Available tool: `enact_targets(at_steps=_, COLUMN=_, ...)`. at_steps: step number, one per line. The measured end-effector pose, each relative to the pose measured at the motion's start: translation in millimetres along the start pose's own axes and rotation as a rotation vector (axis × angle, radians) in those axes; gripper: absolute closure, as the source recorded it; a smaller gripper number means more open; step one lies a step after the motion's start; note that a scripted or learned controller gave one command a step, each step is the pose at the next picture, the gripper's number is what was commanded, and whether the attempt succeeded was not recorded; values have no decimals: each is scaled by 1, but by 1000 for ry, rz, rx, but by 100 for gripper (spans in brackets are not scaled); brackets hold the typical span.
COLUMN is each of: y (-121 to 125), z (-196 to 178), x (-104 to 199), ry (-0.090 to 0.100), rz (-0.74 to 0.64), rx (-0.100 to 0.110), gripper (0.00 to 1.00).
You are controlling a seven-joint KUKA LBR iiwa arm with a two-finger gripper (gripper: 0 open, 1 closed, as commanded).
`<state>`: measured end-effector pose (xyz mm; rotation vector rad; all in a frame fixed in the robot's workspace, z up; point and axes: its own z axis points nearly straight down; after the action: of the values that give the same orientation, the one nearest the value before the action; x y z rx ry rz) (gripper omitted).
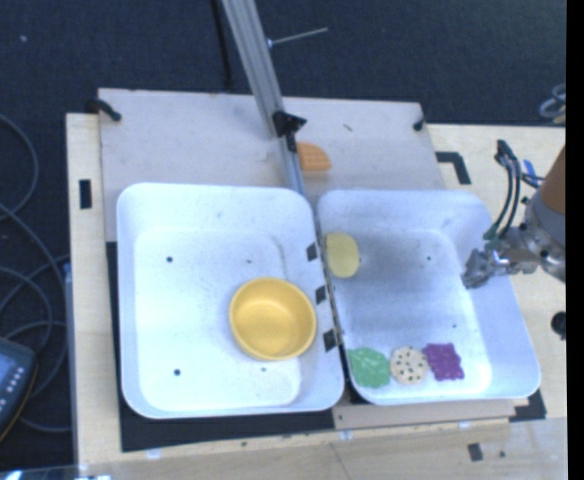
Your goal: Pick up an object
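Jaws [477,268] over right bin's [502,363] right edge, pale yellow piece [342,255] well apart.

Robot lab: bench [222,128], bins [152,268], cables [12,218]

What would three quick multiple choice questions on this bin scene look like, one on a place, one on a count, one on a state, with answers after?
1. Where does the yellow bowl sit?
A. in the left bin
B. in the right bin
C. on the bench outside both bins

2. How many small items lie in a row along the near edge of the right bin?
A. one
B. three
C. five

3. How does the yellow bowl stand?
A. upside down
B. tipped on its side
C. upright, opening upward

Answers:
1. A, the bowl rests on the floor of the left bin, toward its right side.
2. B, a green piece, a speckled cookie and a purple piece lie side by side.
3. C, its hollow inside faces the camera.
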<state>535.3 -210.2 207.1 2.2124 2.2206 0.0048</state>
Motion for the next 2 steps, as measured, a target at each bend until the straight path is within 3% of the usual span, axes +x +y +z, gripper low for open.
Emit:
enact_targets(at_steps=1, y=2, z=-45, x=-1, ry=0, rz=-1, rx=0, gripper=100)
enact_targets(at_steps=2, y=15, z=-52, x=45, ry=3, rz=-5, rx=3, gripper=100)
